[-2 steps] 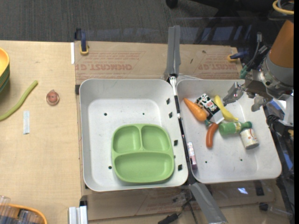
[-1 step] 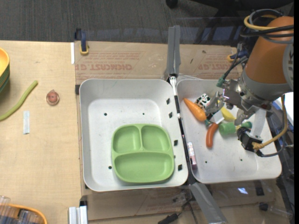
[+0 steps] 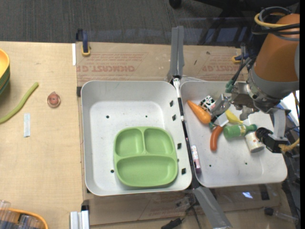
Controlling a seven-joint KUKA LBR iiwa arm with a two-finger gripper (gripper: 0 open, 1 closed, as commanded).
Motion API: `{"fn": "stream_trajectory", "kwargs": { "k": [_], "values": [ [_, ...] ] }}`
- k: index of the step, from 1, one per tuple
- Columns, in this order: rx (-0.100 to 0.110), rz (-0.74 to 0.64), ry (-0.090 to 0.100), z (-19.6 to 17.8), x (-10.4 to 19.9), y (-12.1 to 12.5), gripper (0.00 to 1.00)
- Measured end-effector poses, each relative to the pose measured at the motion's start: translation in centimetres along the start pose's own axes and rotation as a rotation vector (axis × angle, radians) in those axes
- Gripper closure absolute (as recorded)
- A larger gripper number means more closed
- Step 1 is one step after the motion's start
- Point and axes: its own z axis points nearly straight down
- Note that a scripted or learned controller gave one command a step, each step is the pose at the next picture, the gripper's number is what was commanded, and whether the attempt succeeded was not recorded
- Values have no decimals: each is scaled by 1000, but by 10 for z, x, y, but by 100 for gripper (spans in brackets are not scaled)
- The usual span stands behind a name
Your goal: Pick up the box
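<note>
Overhead, arm reaches down; end effector among right-bin toys.

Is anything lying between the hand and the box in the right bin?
Nothing visible does. The hand sits just right of the small black-and-white box, with no item in the gap. The carrot crowds the box from its lower left, on the side away from the hand.

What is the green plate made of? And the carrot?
The green plate looks like moulded plastic: one even colour, smooth rounded dividers, a soft sheen. The carrot is probably a plastic toy too, being uniformly bright orange and smooth, though the view is too small to be sure.
</note>
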Motion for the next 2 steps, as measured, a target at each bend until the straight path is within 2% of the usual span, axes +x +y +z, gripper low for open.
{"fn": "stream_trajectory", "kwargs": {
  "k": [1,2],
  "values": [
    [3,-198,1,69,9,-37,0],
    [-3,-445,0,68,5,67,0]
  ]
}}
